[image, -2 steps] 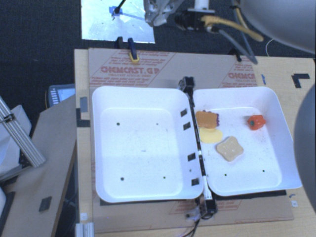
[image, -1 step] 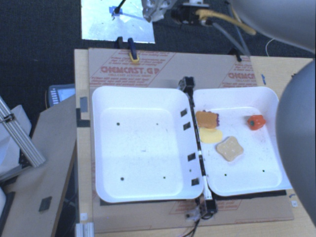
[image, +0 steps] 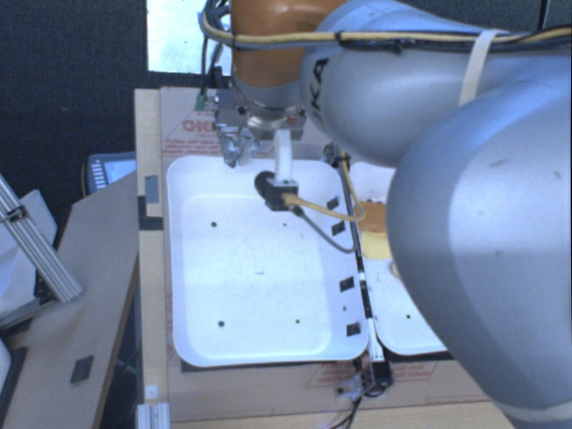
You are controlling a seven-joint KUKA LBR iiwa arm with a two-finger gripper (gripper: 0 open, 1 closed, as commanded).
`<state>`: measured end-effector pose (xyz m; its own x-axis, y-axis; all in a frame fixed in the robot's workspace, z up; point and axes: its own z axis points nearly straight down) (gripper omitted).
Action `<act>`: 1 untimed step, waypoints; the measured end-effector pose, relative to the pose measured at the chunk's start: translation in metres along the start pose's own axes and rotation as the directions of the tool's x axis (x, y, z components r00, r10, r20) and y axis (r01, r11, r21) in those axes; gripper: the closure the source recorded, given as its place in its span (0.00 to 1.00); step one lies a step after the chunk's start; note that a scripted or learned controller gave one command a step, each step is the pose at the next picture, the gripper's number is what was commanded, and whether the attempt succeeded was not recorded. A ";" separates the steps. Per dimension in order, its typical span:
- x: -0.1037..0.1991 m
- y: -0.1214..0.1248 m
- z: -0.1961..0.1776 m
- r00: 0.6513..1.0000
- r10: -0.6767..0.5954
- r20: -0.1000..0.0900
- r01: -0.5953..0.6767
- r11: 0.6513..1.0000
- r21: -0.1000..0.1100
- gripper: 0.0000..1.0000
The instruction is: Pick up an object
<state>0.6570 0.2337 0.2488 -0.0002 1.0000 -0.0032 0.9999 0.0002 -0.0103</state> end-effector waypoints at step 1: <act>0.002 -0.098 -0.147 1.000 -0.008 -0.012 0.008 1.000 -0.023 1.00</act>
